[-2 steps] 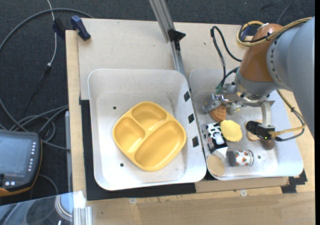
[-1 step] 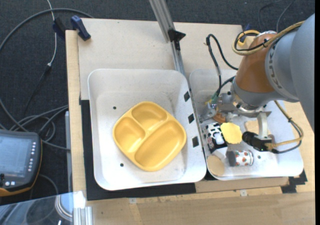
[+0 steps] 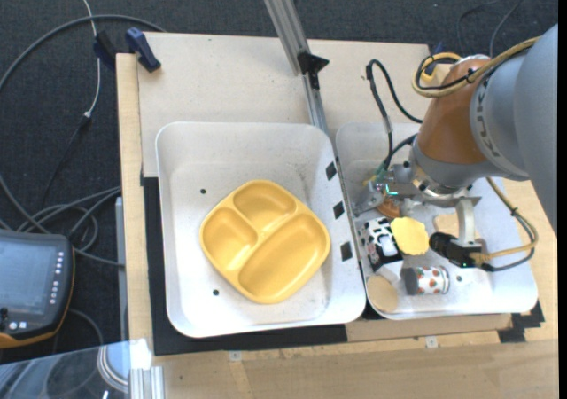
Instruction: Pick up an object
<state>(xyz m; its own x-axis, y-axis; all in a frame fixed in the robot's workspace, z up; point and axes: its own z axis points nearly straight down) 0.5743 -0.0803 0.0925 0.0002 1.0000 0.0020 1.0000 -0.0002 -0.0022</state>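
My gripper (image 3: 396,197) reaches down into the right bin (image 3: 496,300), near its left wall, under the grey and orange wrist. A small orange thing (image 3: 388,208) lies right at the gripper's tip, partly hidden by it. Just in front lie a yellow round piece (image 3: 409,235) and a black-and-white object (image 3: 381,242). A grey cup with red dots (image 3: 427,279) lies on its side near the bin's front. A tan disc (image 3: 382,293) rests at the front left corner, and a pale object (image 3: 445,222) lies to the right of the yellow piece.
The left bin (image 3: 177,176) holds a yellow divided plate (image 3: 265,239). An aluminium bar (image 3: 283,16) slants down to the divide between the bins. Cables loop over the right bin's back edge (image 3: 381,96).
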